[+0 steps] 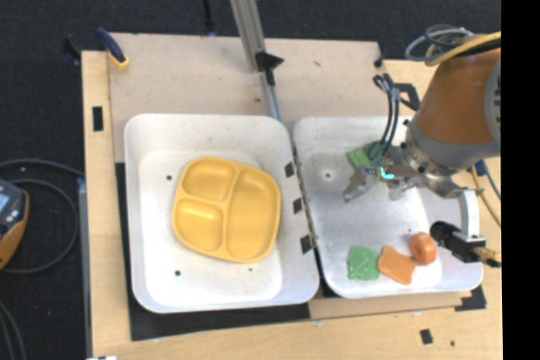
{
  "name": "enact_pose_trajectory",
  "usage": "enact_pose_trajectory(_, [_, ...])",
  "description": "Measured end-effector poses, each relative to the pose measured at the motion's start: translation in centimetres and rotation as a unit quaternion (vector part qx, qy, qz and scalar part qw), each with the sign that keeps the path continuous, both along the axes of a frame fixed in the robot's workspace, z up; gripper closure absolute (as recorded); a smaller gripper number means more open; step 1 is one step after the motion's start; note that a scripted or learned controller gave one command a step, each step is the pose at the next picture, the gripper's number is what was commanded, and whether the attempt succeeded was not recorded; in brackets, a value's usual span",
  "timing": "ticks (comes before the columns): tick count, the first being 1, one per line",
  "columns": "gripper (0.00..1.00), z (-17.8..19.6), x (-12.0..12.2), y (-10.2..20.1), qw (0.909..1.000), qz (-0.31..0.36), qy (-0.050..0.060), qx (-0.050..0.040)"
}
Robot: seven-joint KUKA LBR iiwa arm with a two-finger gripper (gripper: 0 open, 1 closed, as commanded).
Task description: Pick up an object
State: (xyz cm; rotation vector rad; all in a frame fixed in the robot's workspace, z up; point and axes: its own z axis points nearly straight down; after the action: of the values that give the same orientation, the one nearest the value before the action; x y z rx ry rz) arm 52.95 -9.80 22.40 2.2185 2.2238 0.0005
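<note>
Gripper low — fingers seemingly apart

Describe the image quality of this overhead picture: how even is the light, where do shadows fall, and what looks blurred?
Camera view: light is soft and even, with no harsh glare on the white bins. The yellow divided plate is fairly crisp, with only a faint shadow beneath. The gripper looks smeared and dim under the arm's orange band, so its detail is hard to read. The floor around the bench stays dark.

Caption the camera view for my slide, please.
Gripper over the right bin near green and orange pieces; yellow tray in the left.
</note>
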Motion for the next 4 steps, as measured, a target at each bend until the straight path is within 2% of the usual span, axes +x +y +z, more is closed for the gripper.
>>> enact_pose_trajectory(1, [0.0, 0.0, 0.0, 0.0, 1.0, 0.0, -0.001, -0.0001])
enact_pose_trajectory(2, [0.0, -6.3, 0.3, 0.2, 1.0, -0.001, 0.002, -0.0001])
enact_pose_trajectory(3, [0.0, -10.5, 0.6, -0.1, 1.0, -0.001, 0.002, -0.0002])
enact_pose_trajectory(4, [0.0, -12.3, 0.6, -0.2, 1.0, -0.002, 0.0, -0.0004])
